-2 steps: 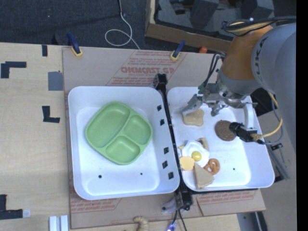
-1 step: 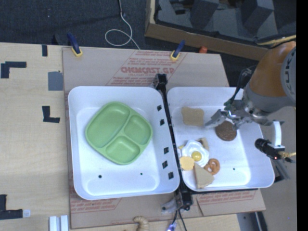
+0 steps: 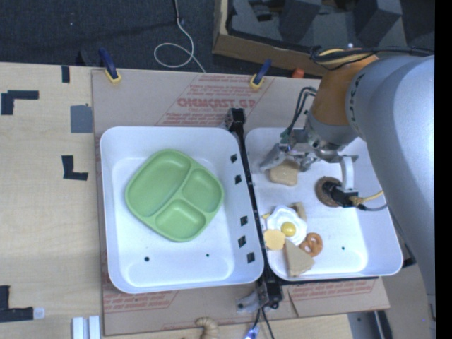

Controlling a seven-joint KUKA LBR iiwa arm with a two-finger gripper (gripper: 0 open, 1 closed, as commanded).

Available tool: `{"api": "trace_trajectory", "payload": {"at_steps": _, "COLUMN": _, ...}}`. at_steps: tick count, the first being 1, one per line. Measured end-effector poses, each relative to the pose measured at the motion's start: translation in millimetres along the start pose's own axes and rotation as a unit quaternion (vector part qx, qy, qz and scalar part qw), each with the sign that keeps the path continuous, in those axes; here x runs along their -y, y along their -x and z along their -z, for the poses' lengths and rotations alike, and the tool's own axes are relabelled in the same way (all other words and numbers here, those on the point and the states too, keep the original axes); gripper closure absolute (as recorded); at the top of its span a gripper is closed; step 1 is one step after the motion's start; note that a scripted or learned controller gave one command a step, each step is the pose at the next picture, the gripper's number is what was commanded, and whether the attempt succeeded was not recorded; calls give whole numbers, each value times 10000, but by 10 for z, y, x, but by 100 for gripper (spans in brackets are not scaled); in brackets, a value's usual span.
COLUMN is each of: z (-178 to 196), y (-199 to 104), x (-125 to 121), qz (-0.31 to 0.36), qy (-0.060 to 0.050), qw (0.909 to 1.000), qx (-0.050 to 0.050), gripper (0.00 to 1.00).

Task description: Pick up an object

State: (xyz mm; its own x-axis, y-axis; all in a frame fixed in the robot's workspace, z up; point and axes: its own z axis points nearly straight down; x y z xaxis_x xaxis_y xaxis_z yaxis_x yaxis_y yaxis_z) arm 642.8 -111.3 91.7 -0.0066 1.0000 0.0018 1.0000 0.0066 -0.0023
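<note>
Nearest you, at the front of the right bin, sits a small heap of toy food: a tan wedge, a pretzel at its 1 o'clock, a yellow round piece at its 10 o'clock, and a fried egg just above those, all touching or just beside one another.

Your likeliest target is the tan bread-like piece further back in that bin, at 12 o'clock from the egg and apart from the heap. You see it lying flat, with its long axis running roughly 9 to 3 o'clock across the view; which end counts as its front you cannot tell.

Right over it, at its 1 o'clock, hangs the gripper, reaching in from 3 o'clock under the orange band of the arm. You cannot tell whether the claw is released or clenched, nor whether it touches the piece.

At 3 o'clock from the bread piece you find a brown round object on the bin floor, partly behind a black fitting.

Across the divider, at 9 o'clock, the left bin bears a green divided plate with three compartments, set at a slant near the bin's middle.
</note>
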Motion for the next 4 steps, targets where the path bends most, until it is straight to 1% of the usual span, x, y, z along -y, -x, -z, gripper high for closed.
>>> {"api": "trace_trajectory", "payload": {"at_steps": 1, "z": 147, "y": 29, "x": 14, "qz": -16, "qy": 1, "qw": 10000, "qx": 10, "gripper": 100}}
{"api": "trace_trajectory", "payload": {"at_steps": 2, "z": 142, "y": 31, "x": 16, "qz": -17, "qy": -2, "qw": 10000, "qx": 13, "gripper": 0}}
{"api": "trace_trajectory", "payload": {"at_steps": 3, "z": -72, "y": -156, "x": -252, "qz": -14, "qy": -18, "qw": 10000, "qx": 34, "gripper": 0}}
{"api": "trace_trajectory", "payload": {"at_steps": 4, "z": -71, "y": -145, "x": -248, "qz": -25, "qy": -8, "qw": 10000, "qx": 22, "gripper": 0}}
